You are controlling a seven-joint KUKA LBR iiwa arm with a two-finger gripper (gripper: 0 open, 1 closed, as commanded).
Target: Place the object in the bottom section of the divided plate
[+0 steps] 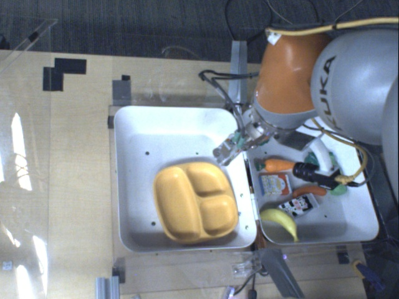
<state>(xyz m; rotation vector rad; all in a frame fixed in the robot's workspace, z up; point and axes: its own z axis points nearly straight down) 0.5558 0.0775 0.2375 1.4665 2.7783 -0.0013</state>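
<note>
A yellow divided plate (195, 199) lies in the left white bin (134, 167), with one long section on its left and two smaller ones on its right. My gripper (229, 147) hangs over the left bin's right wall, just above and right of the plate's upper right corner. A small greenish patch shows near its tip; I cannot make out whether that is a held object. The orange-banded wrist (287, 73) and grey arm (361, 86) cover the back of the right bin.
The right bin (368, 226) holds a carrot (277, 165), an orange packet (275, 184), a banana (280, 223), a black-handled tool (315, 174), a small black-and-white card (294, 205) and a green-and-white item (327, 161). A metal post (238, 67) stands behind the bins.
</note>
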